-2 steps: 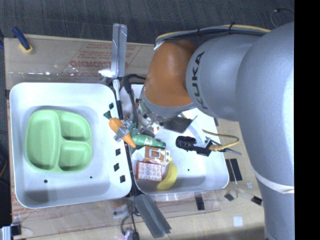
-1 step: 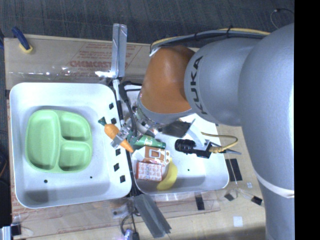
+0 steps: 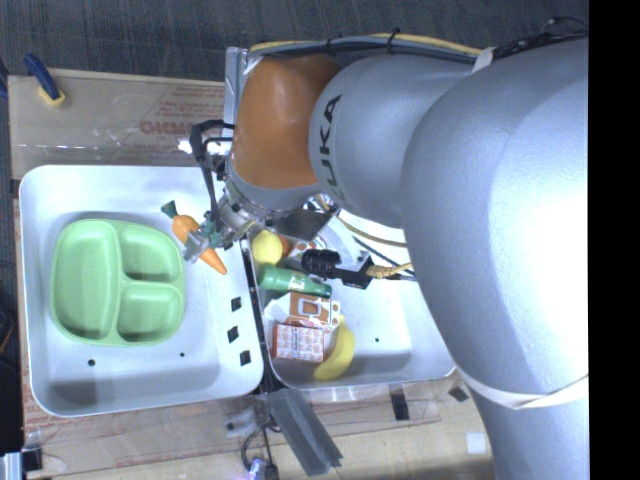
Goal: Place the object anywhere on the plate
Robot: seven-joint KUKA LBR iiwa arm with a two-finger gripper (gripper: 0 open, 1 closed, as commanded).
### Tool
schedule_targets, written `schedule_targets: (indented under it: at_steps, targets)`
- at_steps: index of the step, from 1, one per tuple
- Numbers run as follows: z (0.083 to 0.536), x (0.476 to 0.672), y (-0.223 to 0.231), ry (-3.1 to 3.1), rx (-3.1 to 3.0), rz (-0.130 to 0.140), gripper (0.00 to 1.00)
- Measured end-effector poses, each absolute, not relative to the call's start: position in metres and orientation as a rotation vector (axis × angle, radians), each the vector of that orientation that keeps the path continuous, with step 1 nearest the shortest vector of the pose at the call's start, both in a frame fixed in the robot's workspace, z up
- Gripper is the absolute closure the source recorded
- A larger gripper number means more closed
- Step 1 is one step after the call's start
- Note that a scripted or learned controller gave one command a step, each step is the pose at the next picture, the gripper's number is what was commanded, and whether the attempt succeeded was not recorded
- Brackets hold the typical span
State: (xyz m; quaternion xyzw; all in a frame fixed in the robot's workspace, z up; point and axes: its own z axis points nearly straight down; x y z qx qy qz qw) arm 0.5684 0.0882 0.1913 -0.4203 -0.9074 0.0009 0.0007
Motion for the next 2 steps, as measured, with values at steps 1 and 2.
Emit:
schedule_targets:
  at_steps: [1, 2]
  targets:
    - [0.1717, 0.5348, 0.1378, -2.923, -1.143, 0.004, 1.0]
    - [0.1718, 0.535, 0.1375, -2.923, -1.144, 0.003, 0.0]
